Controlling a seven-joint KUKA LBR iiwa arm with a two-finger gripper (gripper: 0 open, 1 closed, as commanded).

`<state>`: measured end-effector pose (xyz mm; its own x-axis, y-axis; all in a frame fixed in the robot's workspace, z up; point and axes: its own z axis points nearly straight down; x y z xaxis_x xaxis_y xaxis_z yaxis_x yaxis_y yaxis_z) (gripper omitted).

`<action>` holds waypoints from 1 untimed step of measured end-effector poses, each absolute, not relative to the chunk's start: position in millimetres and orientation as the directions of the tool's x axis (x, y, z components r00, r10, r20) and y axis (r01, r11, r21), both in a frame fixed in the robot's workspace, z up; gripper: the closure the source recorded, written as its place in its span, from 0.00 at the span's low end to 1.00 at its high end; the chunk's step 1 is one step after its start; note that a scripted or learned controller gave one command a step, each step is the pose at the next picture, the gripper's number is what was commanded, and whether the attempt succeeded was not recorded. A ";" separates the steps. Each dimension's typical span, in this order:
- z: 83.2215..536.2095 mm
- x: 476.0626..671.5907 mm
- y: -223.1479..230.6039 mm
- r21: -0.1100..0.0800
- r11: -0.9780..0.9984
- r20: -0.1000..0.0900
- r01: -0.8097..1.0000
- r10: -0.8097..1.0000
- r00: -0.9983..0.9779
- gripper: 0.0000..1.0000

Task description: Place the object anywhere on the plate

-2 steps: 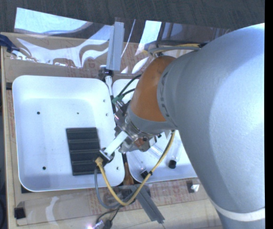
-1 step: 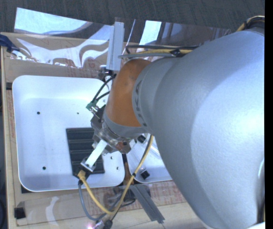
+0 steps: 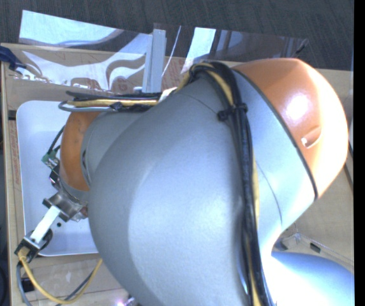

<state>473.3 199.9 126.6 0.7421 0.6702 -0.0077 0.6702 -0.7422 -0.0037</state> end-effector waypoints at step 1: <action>214.0 486.5 193.9 0.001 -0.924 -0.002 0.383 0.383 0.924 1.00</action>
